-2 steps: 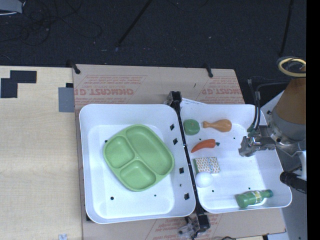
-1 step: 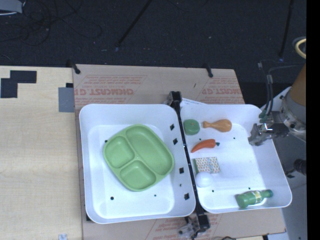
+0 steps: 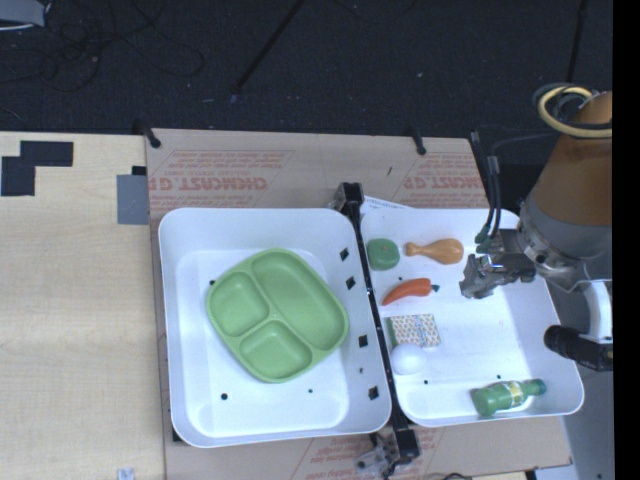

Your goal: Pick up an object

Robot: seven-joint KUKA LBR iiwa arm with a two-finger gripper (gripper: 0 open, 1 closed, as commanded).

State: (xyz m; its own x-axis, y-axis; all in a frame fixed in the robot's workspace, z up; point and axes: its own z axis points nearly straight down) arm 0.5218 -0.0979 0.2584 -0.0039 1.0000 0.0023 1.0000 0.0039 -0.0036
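While the arm's bulk hides the right bin's far edge, the gripper looks small and blurred; its state is unreadable.

right bin centre open | carrot, drumstick crowd left

The floor at the top is dark w/ thin black cables on it. A light wood table is on the left, & brown cardboard w/ red letters lies on it.
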